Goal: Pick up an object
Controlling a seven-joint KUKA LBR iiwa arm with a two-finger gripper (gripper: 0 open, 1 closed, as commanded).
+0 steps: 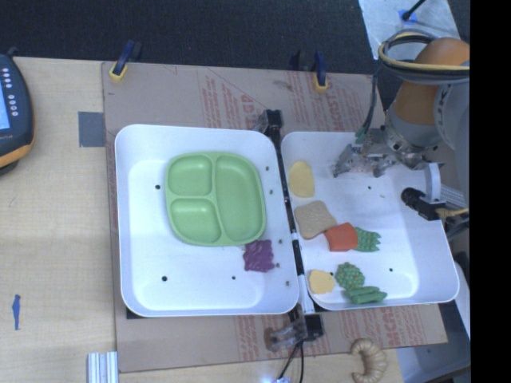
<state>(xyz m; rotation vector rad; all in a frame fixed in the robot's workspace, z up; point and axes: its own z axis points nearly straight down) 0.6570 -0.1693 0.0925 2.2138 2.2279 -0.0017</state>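
Observation:
My gripper (357, 168) hangs over the back of the right bin (415, 254), open, with nothing between its fingers. In front of it and to its left lie a pale yellow piece (302, 179), a brown bread slice (314, 219) and a red-orange carrot with green top (350, 237). Near that bin's front edge sit a small yellow piece (322, 281), a green broccoli (349, 274) and a green pea pod (366, 295). The left bin (144, 278) holds a green divided plate (215, 198) and purple grapes (259, 255).
The two bins meet along a ridge (286, 214) with black clips at both ends. The arm's body (423, 94) rises at the right. A pendant (12, 110) lies at the far left, and a brown curled object (369, 359) at the bench's front.

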